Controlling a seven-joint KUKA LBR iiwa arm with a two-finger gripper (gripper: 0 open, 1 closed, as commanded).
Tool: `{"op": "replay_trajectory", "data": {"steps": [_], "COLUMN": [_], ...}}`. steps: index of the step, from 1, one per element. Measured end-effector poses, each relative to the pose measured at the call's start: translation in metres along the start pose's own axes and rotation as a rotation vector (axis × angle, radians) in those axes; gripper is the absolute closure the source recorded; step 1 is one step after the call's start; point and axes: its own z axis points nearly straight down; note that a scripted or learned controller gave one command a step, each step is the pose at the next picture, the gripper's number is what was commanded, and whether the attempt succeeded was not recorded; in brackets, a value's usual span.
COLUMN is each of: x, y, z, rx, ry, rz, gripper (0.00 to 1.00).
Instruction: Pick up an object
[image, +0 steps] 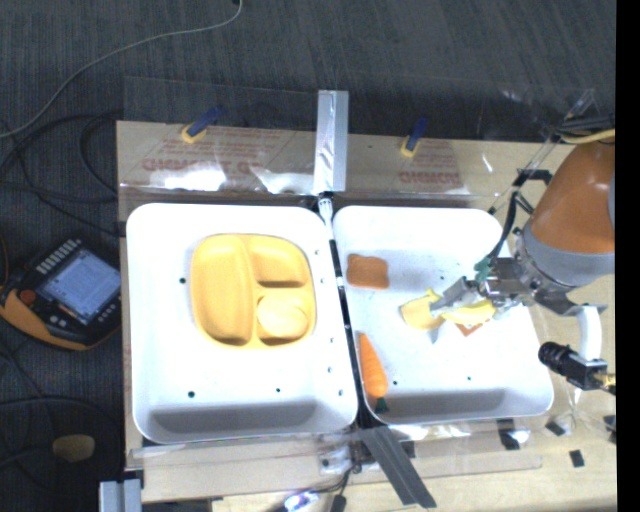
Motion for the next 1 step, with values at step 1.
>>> {"op": "replay_trajectory", "data": {"steps": [1], "x": [-0.0623], "y": [0.0262], "z": [-0.0213], "rx": [-0.002], "ry": [-0.002], "rz": [-0.280], "gripper": [0.00]}}
